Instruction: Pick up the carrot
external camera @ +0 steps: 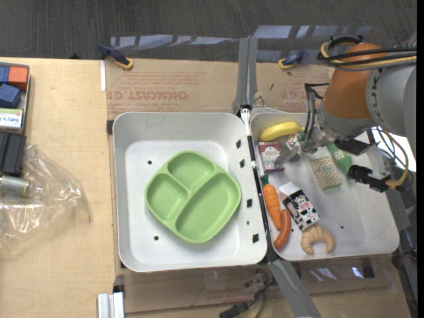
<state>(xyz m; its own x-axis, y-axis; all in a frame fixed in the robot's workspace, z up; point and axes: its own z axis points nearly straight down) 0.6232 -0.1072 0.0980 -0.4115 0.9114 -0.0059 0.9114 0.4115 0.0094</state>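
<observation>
croissant front | carrot beside it | end effector state unclear | cardboard print mirrored, unreadable

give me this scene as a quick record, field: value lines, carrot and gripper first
carrot: lying in the right bin, against its left wall, untouched
gripper: above the right bin's upper part, near the banana, apart from the carrot
next to carrot: red sausage, cow-print carton
also in right bin: croissant
left bin: holds green divided plate
task state: carrot not yet picked up
</observation>
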